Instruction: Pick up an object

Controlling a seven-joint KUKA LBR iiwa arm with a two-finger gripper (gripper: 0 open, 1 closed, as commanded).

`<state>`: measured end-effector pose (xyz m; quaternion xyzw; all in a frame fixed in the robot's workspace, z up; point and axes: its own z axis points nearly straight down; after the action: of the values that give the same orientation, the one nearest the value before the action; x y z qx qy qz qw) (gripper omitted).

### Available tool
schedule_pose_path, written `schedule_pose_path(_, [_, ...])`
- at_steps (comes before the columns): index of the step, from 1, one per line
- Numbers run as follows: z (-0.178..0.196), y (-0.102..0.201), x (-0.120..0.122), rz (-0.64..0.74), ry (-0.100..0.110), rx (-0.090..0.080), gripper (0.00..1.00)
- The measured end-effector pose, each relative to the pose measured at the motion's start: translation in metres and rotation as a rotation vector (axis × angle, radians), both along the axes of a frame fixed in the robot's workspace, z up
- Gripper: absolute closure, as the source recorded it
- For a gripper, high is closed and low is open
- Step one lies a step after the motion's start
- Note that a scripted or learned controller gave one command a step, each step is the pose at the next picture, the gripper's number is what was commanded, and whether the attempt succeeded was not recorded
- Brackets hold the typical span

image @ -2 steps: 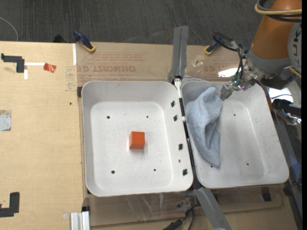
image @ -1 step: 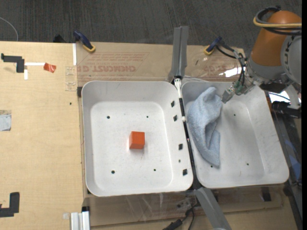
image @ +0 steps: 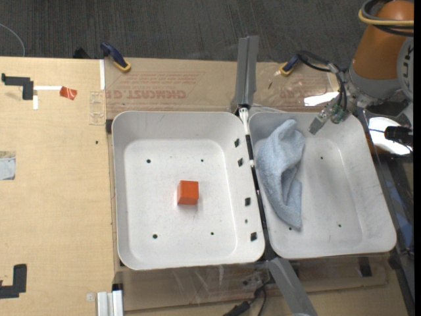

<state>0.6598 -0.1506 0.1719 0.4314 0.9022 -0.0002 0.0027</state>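
Orange block point(image: 188, 193) alone near the left bin's point(image: 131, 242) centre, open floor around it, crumpled blue-grey towel point(image: 283, 170) against right bin's point(image: 375, 236) left wall, gripper point(image: 329, 118) over that bin's far rim, jaws' state unclear

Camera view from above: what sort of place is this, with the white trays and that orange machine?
Most likely a robotics lab test bench. A robot arm reaches over two shallow white bins that hold practice items, an orange block and a grey-blue cloth, and clamps pin a cardboard sheet to the bench.

arm point(image: 385, 41) upper right, hand point(image: 327, 118) seemingly low
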Motion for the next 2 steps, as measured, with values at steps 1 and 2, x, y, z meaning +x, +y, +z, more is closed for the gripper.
schedule_pose_path(1, [-0.036,0.001,-0.003,0.229,0.003,0.001,1.0])
schedule_pose_path(2, [0.007,-0.006,-0.018,0.347,0.0,-0.001,1.0])
